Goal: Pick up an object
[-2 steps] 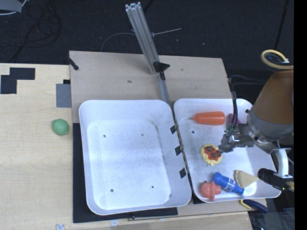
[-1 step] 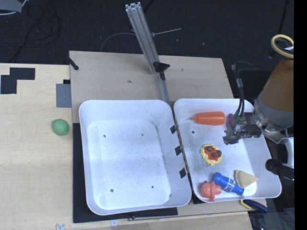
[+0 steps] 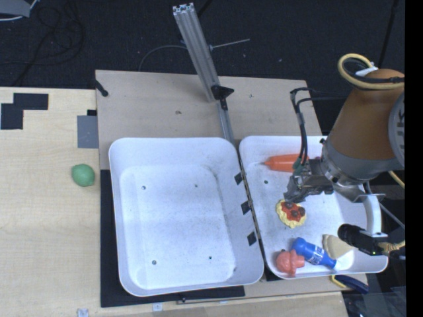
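Inside right bin (image 3: 259,152), four toys, one gripper (image 3: 293,199) above

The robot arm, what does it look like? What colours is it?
The arm is fat and round, with a big orange band above a grey wrist. A cream-coloured hose loops over its top, and thin black cables run down beside it. Its gripper is small, dark and metal, with two fingers.
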{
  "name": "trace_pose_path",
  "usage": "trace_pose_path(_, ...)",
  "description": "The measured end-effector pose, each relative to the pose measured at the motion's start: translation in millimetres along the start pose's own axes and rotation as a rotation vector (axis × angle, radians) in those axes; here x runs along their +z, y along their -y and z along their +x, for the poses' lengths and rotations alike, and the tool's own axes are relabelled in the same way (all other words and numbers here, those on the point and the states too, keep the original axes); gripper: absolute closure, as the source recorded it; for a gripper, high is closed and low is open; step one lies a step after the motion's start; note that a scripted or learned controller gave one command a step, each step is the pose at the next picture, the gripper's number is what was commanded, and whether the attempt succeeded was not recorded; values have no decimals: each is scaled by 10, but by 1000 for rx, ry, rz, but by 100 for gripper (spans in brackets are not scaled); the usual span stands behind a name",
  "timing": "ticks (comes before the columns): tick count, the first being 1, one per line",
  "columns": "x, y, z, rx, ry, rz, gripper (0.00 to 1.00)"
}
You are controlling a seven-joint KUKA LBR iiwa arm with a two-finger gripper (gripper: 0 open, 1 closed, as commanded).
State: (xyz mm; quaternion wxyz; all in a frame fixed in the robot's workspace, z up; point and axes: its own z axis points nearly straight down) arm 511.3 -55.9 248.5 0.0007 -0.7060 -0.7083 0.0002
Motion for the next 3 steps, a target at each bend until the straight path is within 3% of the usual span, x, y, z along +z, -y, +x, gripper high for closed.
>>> trace_pose_path(3, 298, -297, 1437, 1, 0, 0, 100)
